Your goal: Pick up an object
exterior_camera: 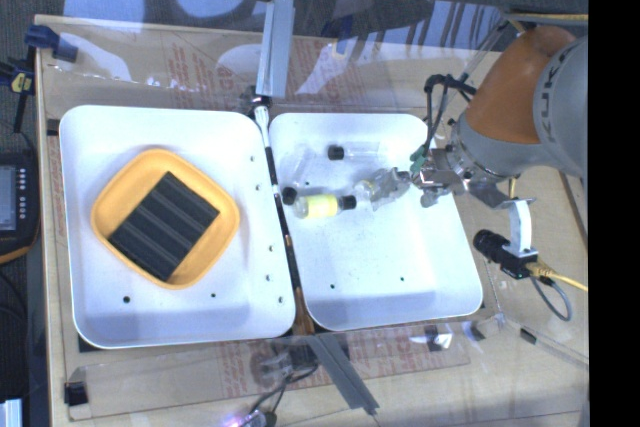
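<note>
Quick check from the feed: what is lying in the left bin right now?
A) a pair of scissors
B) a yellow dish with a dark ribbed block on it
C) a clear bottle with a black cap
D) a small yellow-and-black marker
B: the left bin holds a yellow dish with a dark ribbed block resting on it.

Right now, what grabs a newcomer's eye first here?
The yellow dish with a dark ribbed block on it, in the left bin. Next the grey arm with its orange band, reaching in from the right, gripper at the right bin's right edge near small clear and yellow bottles.
</note>
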Robot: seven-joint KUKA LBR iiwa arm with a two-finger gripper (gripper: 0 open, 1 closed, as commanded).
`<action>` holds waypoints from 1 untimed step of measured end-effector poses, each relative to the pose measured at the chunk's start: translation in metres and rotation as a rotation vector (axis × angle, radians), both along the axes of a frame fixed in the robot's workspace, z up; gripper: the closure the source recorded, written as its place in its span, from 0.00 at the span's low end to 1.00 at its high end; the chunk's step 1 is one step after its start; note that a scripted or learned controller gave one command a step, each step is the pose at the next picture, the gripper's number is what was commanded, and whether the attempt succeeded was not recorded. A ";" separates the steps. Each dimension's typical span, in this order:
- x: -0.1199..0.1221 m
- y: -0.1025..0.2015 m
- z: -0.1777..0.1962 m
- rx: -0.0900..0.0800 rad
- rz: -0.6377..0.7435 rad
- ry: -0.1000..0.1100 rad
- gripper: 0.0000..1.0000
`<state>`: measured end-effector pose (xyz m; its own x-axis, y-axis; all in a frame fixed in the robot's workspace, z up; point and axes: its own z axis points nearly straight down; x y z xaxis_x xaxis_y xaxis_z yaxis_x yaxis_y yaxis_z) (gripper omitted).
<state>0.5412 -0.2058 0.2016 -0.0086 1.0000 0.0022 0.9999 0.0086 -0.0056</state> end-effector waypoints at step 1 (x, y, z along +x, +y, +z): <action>0.030 -0.003 -0.111 -0.001 0.075 0.000 0.00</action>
<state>0.5715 -0.2084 0.0904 -0.0837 0.9965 0.0009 0.9965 0.0837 -0.0053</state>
